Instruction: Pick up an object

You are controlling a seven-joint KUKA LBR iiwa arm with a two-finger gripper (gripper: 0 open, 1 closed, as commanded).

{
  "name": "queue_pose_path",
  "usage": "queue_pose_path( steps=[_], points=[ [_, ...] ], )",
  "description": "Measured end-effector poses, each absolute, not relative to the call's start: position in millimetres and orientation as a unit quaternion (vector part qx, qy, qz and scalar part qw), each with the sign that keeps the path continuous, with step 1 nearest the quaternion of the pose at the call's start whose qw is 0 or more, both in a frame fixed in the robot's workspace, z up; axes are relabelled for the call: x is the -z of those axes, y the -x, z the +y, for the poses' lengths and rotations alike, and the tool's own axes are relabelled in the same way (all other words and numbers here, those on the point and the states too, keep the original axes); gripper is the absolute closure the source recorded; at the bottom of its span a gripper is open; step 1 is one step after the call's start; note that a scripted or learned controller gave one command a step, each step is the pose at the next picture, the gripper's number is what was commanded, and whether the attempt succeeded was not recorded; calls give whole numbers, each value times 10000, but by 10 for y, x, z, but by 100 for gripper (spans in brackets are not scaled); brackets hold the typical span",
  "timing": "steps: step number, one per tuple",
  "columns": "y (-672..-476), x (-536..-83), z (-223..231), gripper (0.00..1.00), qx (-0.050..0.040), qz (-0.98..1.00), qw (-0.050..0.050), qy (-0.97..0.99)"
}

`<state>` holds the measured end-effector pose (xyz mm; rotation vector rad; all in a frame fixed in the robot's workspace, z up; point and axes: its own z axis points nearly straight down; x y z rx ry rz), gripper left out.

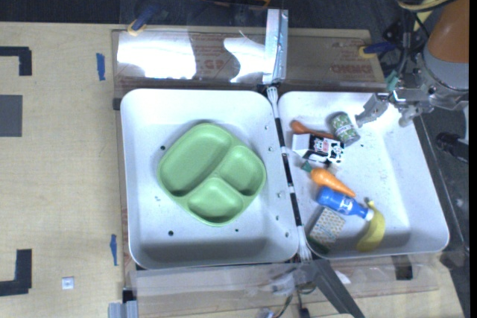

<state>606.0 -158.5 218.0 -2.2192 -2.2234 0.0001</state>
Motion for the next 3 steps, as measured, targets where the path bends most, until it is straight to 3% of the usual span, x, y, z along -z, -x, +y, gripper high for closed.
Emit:
queue_pose_path(
  steps=[1, 2, 3],
  points=[
    [-6433, -1214, -1821, 0, 58, -7235, -61, 6903],
    [-6459, -1338, -1807, 100, 81, -7243, -93, 6894],
    [-6471, -1448, -1805, 100, 90, -7246, -111, 6890]
  ],
)
